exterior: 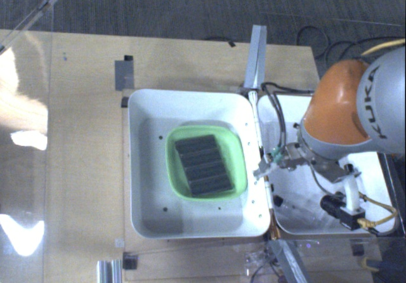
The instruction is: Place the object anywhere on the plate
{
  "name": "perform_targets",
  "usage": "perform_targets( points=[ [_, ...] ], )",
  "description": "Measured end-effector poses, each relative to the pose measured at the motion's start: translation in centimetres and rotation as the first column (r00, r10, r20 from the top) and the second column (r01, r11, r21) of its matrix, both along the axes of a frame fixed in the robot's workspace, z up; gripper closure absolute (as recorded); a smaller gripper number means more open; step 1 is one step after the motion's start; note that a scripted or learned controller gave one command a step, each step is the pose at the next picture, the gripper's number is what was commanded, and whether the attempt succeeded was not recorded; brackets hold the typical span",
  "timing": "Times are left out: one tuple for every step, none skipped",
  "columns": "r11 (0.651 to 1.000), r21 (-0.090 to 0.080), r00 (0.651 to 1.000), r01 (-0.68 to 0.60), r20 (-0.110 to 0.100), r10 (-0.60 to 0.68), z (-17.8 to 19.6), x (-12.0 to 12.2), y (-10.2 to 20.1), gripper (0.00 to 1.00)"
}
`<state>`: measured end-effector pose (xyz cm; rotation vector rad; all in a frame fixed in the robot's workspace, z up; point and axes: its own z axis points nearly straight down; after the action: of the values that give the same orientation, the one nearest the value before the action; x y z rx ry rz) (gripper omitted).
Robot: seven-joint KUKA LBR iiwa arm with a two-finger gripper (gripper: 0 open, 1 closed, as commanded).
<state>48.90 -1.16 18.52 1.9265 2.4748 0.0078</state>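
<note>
In the middle of the frame we've got the left bin [143,167], and sitting in it a green plate [174,148] with a dark ribbed block [203,165] lying flat across it, slightly tilted, well inside the rim. So the object, by our reading, is already on the plate: the placing step looks done, or as good as done.

Over on the right, the arm [355,107] hangs above the right bin [298,221], orange band and grey housing covering most of it. The wrist hardware points toward the wall between the two bins, near the centre right of the frame. The jaws [269,166] are somewhere in that cluster of metal and cable, and we cannot tell how they stand or whether anything is between them.

What's next? If the block is the task's object, we'd say the next move calls for nothing more than keeping clear of the plate and not nudging the bin wall.

In the right bin's lower part we see a black fitting with yellow cables. The tabletop [76,148] lies pale at the left.
</note>
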Motion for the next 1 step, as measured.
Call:
perform_targets(
  points=[
    [1.000, 0.000, 1.000, -0.014, -0.001, 0.014, 0.00, 2.29, 3.52, 0.00]
  ],
)
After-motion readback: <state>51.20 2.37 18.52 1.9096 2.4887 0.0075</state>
